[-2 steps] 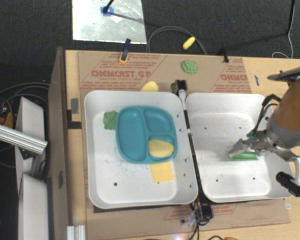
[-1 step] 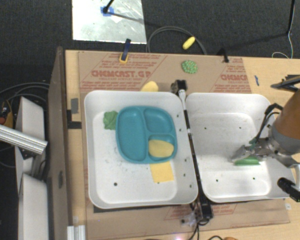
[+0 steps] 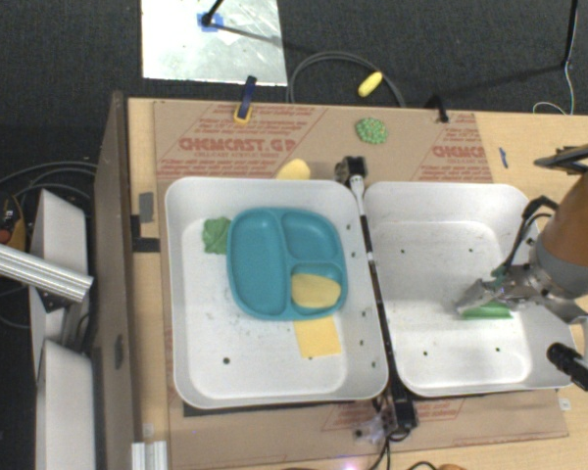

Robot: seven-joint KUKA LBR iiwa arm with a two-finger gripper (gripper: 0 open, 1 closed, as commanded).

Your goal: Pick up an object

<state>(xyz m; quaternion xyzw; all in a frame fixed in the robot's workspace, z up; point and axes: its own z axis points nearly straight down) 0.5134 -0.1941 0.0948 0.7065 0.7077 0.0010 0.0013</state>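
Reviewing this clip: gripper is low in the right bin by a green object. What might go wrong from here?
1. The green object lies flat on the right bin floor under the gripper; a thin flat piece may slip out as the arm lifts.
2. The view does not settle whether it is grasped, so the lift may come up with nothing.
3. The gripper sits very close to the floor and may scrape it.

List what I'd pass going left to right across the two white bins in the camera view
Green leafy piece → blue divided plate → yellow square slice → black divider between the bins → green object under the gripper in the right bin.
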